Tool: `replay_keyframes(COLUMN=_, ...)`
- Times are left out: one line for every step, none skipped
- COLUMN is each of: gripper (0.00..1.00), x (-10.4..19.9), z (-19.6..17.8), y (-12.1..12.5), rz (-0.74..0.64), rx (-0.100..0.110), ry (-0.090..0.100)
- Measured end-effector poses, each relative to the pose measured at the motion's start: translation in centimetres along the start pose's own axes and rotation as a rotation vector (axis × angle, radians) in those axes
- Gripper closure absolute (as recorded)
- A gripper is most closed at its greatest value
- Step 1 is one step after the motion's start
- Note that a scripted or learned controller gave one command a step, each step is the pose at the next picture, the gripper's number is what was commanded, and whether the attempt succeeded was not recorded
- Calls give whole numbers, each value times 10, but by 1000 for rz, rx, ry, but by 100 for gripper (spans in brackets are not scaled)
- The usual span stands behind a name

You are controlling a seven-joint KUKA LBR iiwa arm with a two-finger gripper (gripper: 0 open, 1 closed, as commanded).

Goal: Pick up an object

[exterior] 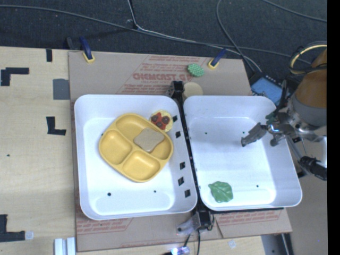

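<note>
In the right bin (228,110) a green leafy piece (220,191) lies near the front wall. My gripper (259,141) hovers over the right side of that bin, well behind and to the right of the green piece. It is open with nothing between its fingers. In the left bin (90,195) a yellow divided plate (119,145) carries a tan bread slice (149,139). A small red and yellow item (161,120) rests at the plate's far right corner.
A green dotted piece (195,69) and a pale disc (193,88) lie on the cardboard behind the bins. A blue box (268,87) sits behind the right bin, near the arm. Cables run across the dark floor at the back.
</note>
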State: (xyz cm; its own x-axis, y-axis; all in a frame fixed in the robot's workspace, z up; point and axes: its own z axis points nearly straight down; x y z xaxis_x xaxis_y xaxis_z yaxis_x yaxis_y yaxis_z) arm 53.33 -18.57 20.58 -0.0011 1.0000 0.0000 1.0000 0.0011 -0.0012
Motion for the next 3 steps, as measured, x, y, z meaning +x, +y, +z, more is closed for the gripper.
replay_keyframes(gripper=0, x=11, z=57, y=0, rz=0, rx=6, ry=2)
replay_keyframes(gripper=0, x=16, z=101, y=1, rz=0, rx=4, ry=1)
replay_keyframes(gripper=0, x=16, z=121, y=1, rz=0, rx=-1, ry=-2)
